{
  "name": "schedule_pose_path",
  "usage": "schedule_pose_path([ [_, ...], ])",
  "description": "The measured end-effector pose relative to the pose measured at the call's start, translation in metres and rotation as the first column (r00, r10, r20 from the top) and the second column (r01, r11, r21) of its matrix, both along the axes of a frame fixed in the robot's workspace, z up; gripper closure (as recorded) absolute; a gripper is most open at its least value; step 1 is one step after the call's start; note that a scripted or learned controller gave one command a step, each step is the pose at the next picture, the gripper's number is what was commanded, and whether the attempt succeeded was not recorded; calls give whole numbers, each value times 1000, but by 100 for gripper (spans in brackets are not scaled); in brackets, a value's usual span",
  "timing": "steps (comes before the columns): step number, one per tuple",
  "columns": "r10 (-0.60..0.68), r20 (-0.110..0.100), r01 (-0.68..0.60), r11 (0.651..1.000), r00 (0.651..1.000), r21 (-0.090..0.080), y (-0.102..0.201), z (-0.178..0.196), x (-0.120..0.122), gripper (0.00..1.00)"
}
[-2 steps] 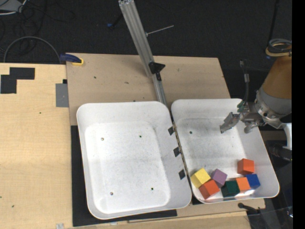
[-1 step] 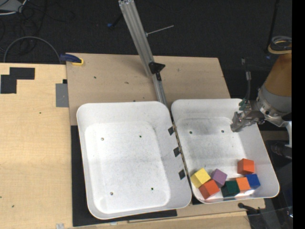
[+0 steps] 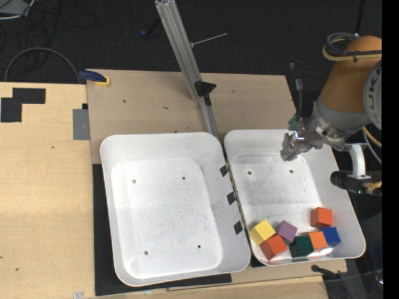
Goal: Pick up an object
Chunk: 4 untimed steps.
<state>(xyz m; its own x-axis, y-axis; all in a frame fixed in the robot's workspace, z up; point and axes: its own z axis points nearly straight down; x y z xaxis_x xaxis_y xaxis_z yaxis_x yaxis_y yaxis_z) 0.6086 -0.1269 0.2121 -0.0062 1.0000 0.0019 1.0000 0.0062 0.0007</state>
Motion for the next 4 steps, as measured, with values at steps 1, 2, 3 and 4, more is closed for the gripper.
schedule_pose_path([
  [1, 0, -7, 0, 1000, 1000, 2, 124, -23, 1, 100],
  [2, -5, -3, 5, 1000, 1000, -1, 140, -7, -4, 100],
  [3, -4, 5, 4, 1000, 1000, -1, 164, 107, 2, 100],
  [4, -3, 3, 3, 1000, 1000, 0, 190, 166, -37, 100],
])
